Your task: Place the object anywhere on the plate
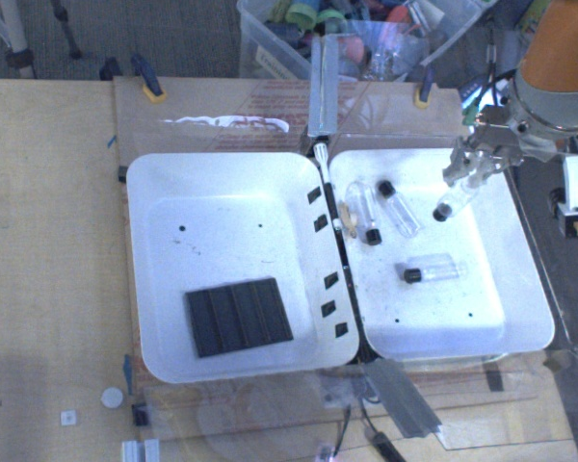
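Clear plastic vial (455, 200) with a black cap is hanging tilted between the fingers of the gripper (465, 175), jaws pinching its upper end, above the right bin (520, 316). I am reading this as a lift clear of the bin wall, ready for carrying across. Three similar vials (397, 210) are lying loose below. The plate (238, 316), a dark, ribbed, flat rectangle, is waiting in the left bin (164, 210), well apart.
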`<state>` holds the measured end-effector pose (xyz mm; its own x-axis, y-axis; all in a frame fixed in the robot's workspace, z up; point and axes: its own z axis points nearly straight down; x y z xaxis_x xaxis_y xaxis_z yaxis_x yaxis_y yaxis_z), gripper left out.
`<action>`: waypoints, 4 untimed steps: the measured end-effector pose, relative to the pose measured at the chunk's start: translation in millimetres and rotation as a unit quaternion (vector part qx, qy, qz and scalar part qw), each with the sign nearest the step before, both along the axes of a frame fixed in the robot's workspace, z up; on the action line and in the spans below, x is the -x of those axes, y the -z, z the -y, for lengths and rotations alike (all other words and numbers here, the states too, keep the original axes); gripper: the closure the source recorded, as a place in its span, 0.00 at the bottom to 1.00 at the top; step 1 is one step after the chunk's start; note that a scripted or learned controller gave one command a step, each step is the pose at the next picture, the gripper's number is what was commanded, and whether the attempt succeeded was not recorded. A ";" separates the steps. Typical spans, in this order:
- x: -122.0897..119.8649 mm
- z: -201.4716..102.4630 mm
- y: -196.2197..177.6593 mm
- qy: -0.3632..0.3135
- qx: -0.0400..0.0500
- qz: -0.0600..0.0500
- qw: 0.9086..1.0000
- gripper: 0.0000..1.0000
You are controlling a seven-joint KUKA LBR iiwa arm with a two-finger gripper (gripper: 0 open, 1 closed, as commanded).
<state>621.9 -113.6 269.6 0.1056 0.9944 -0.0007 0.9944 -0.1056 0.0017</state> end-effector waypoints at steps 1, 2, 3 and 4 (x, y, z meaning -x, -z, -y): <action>-33.1 -79.0 -43.4 -0.114 0.000 0.001 0.993 1.00; -45.3 -145.2 -47.5 -0.229 0.000 0.002 0.974 1.00; -44.9 -239.9 -86.4 -0.232 0.000 0.001 0.973 1.00; -44.4 -285.5 -38.3 -0.370 -0.001 -0.001 0.929 1.00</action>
<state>666.3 171.8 307.9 -0.6064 0.7952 0.0010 0.7952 0.6064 -0.0007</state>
